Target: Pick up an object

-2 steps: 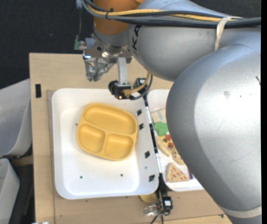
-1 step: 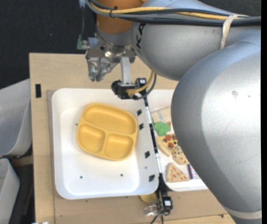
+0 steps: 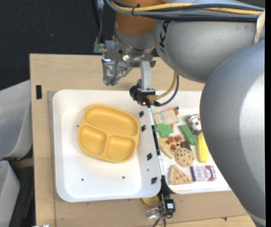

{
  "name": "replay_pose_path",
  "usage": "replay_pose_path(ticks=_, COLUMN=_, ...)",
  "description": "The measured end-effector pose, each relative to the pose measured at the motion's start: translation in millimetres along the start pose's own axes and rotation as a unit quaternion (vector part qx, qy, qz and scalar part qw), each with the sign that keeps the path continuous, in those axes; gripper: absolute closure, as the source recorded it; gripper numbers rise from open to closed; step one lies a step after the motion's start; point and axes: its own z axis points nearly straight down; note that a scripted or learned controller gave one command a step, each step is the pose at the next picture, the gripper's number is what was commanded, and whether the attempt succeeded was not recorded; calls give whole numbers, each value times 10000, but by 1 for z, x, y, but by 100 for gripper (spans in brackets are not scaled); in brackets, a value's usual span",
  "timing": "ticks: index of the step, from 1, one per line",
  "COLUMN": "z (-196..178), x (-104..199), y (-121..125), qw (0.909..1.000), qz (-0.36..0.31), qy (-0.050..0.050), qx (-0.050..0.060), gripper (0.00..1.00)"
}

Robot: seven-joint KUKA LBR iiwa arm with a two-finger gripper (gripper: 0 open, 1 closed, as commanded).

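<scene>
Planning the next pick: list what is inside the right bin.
The right bin holds toy food: a cookie, a pizza slice, a yellow corn cob, green pieces and a pink packet. The arm covers the bin's far right side.

Just one cam here, fixed up above the bench [image 3: 43,74] and looking down at a slant, so the far edge of the bench sits near the top of the pic and the near edge at the bottom. Both bins are in frame side by side: left bin [image 3: 64,174] fully in view, right bin [image 3: 192,98] partly covered. The arm [image 3: 211,46] comes in from the right and it's really close to the lens, so it looks huge and blocks the upper right. Dark floor shows beyond the bench, top and left. No 2nd view, so no overlap.
</scene>
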Motion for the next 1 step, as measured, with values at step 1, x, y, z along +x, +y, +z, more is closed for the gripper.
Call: replay_pose_path(ticks=1, z=53, x=48, y=-21, qw=10000, qz=-28, qy=-4, qx=23, gripper=100)
